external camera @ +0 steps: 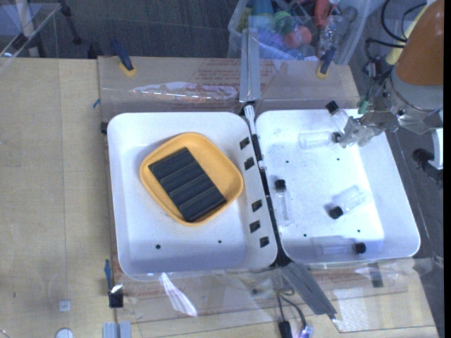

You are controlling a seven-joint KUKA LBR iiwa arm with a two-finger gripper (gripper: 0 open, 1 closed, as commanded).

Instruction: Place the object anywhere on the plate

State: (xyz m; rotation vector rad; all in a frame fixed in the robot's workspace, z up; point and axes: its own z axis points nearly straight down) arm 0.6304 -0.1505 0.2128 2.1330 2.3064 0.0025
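A yellow square plate (pixel 227 177) lies in the left bin (pixel 134 252), and a black ridged block (pixel 190 184) rests flat on it. In the right bin (pixel 394 217) lie several clear vials with black caps: one near the divider (pixel 281 200), one in the middle right (pixel 348 200), one along the front wall (pixel 337 246), and one at the back (pixel 313 139). My gripper (pixel 347 134) hangs low over the back right of the right bin, just to the right of the back vial. Nothing shows in its grasp.
A small black cap (pixel 331 107) lies near the right bin's back wall. A clear box of colourful toys (pixel 299 13) stands behind the bins. A metal divider (pixel 248 83) with black clips runs between the two bins. Cables hang at the far right.
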